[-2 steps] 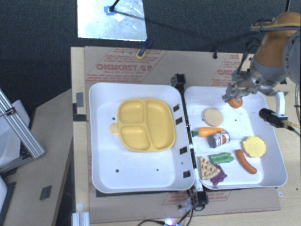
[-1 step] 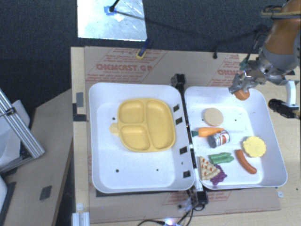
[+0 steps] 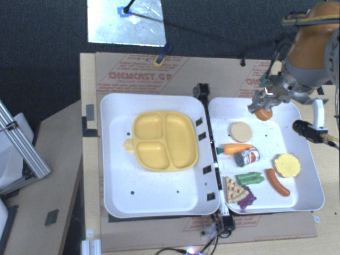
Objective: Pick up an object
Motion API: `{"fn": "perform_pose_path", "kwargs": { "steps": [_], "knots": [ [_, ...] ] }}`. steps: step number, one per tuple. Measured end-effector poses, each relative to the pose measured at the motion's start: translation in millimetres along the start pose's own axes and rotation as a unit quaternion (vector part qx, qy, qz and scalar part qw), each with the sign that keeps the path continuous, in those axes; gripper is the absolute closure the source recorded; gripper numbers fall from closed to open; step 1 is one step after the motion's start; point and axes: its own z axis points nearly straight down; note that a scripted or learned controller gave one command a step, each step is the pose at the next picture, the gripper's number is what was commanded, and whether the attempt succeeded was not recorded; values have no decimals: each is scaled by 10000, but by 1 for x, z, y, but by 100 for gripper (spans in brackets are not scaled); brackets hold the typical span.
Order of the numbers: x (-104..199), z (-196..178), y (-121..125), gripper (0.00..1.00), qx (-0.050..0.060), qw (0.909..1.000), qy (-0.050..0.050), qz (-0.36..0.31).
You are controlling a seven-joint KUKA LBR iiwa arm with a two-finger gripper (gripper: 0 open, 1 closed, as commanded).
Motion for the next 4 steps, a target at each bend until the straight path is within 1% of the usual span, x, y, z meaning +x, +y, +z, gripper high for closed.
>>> {"fn": "perform_pose_path", "kwargs": {
  "steps": [1,2,3,4],
  "knots": [
    [43,10,-33,100,18,10000,4,1],
    [89,22,-56,100,22,10000,5,-1],
    [131,8,-82,100,11,10000,8,-4],
    [160,21,-86,100,13,10000,2,5]
  ]
}}
